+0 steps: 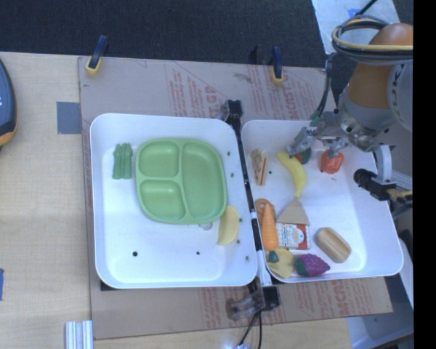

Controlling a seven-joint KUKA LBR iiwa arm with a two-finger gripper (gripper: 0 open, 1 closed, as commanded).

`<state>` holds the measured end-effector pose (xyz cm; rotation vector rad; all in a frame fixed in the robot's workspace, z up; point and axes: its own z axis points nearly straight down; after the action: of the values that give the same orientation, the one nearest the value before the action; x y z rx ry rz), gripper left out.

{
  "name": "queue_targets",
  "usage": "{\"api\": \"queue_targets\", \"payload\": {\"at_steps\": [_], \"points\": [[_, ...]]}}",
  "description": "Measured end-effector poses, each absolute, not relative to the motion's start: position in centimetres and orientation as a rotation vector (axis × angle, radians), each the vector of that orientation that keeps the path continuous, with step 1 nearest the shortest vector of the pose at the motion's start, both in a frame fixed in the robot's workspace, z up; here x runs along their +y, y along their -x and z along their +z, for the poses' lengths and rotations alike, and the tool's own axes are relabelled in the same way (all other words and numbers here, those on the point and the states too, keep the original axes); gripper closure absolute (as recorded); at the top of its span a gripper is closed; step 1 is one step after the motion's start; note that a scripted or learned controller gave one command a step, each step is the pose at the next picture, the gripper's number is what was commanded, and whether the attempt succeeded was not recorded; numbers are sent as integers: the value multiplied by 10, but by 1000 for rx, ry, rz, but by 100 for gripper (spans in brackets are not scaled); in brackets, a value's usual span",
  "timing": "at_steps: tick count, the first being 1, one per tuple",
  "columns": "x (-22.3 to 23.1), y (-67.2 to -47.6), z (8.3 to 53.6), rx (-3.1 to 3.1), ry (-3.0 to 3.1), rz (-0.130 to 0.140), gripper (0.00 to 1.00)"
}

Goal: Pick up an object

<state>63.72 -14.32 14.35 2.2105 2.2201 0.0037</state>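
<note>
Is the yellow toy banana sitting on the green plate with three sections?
No, the yellow toy banana lies in the right white bin, while the green three-section plate sits in the left white bin.

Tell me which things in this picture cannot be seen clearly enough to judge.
- Jaws of the gripper: the camera view looks down on the wrist, which covers them, so open or shut is unclear.
- Red object: partly under the gripper; whether it is touched is unclear.
- Arm: cut off by the right edge.
- Box label: too small to read.
- Yellow item: partly hidden by the purple grapes.
</note>
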Motion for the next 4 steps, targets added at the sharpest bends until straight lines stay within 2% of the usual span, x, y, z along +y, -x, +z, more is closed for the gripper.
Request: {"api": "queue_targets", "payload": {"at_steps": [1, 2, 3, 4], "points": [[-111, -604, 89, 2234, -2219, -9, 0], [-109, -628, 92, 2228, -2215, -1, 0], [-99, -651, 89, 2234, -2240, -36, 0], [-100, -649, 98, 2238, -2238, -40, 100]]}}
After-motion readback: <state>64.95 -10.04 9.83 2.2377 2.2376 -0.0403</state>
